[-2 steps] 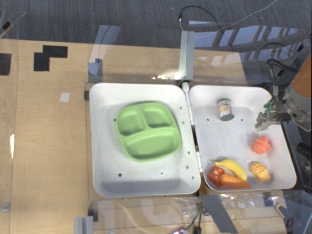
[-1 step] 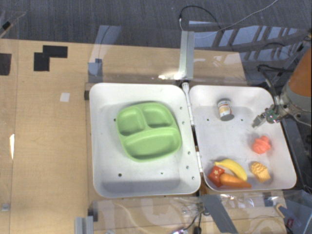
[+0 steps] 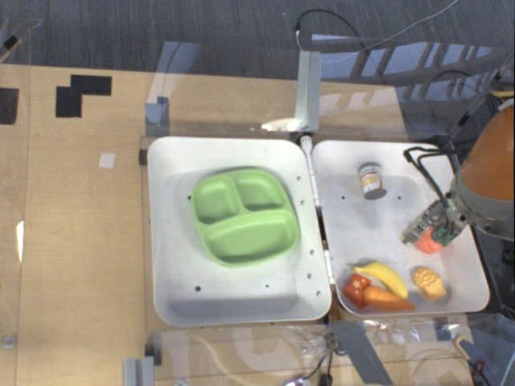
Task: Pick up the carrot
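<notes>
The carrot (image 3: 386,298) lies at the near edge of the right bin (image 3: 348,215), toward its near-left corner, its long axis running roughly from nine o'clock to three o'clock with a slight dip toward the three o'clock end. It is crowded: a red piece of toy fruit (image 3: 356,285) touches its nine o'clock end, the banana (image 3: 384,277) lies just along its twelve o'clock side, and a small yellow pastry-like item (image 3: 429,281) sits just beside it toward two o'clock.

From the carrot, the gripper (image 3: 429,232) is at about one o'clock, farther back in the same bin and near its right wall; seen from the gripper, the carrot lies at roughly seven o'clock. Whether the gripper is spread or closed I cannot tell. A red-orange object (image 3: 430,244) shows just under it, touching or nearly so.

Farther back, at about eleven o'clock from the gripper, a small can (image 3: 370,180) stands alone. The left bin (image 3: 173,240) holds a green divided plate (image 3: 245,215).
</notes>
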You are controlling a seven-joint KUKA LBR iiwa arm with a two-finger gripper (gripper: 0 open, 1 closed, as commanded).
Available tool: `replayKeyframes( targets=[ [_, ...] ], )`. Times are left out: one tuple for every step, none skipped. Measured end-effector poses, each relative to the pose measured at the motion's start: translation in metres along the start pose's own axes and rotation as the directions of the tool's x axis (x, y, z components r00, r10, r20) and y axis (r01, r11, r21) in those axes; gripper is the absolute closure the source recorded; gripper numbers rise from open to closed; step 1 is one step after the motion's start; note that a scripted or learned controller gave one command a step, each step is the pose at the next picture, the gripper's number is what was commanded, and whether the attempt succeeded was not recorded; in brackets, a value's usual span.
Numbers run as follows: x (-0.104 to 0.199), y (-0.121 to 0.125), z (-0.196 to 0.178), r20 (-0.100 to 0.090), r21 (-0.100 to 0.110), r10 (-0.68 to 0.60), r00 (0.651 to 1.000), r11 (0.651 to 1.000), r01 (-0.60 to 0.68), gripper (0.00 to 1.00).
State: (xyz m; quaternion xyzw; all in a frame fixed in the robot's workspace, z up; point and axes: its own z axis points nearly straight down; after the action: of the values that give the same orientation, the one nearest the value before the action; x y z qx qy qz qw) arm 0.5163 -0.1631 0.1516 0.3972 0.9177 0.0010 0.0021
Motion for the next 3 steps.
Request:
replayKeyframes(
  targets=[
    [-0.002,-0.01,0.033,0.001,-0.001,0.036,0.999,0.999,-0.036,1.0],
    [-0.011,-0.026,0.059,0.004,-0.002,-0.207,0.978,0.978,0.207,1.0],
    [-0.008,-0.037,0.059,0.02,0.004,-0.64,0.768,0.768,0.641,1.0]
  ],
)
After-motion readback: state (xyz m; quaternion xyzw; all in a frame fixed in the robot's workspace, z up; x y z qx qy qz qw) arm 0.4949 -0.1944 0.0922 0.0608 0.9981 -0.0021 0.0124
